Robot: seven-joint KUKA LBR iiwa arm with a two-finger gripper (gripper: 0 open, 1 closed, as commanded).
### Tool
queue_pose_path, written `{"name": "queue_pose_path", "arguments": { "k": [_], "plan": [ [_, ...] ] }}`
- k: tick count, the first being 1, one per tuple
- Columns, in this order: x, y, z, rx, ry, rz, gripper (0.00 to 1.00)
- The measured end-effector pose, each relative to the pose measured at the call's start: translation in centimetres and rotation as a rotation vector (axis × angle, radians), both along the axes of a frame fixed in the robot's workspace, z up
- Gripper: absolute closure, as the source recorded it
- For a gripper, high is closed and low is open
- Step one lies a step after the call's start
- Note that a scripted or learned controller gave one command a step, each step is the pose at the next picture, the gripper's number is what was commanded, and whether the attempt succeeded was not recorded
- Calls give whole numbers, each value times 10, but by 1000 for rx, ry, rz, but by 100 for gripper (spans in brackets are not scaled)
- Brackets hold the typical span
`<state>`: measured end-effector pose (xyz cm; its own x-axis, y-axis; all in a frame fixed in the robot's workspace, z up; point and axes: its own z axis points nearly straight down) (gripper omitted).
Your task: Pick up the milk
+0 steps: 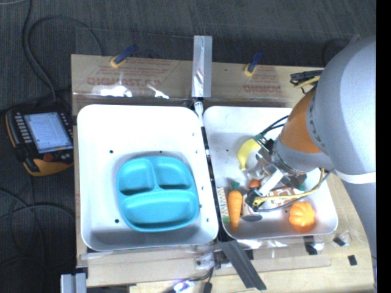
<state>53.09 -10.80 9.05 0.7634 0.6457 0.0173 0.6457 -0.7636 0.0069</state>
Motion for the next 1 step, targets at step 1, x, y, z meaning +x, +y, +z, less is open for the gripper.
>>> {"name": "queue_pose_path", "arguments": {
  "k": [1],
  "plan": [
    [-25,79,89,-9,28,-493,100]
  ]
}}
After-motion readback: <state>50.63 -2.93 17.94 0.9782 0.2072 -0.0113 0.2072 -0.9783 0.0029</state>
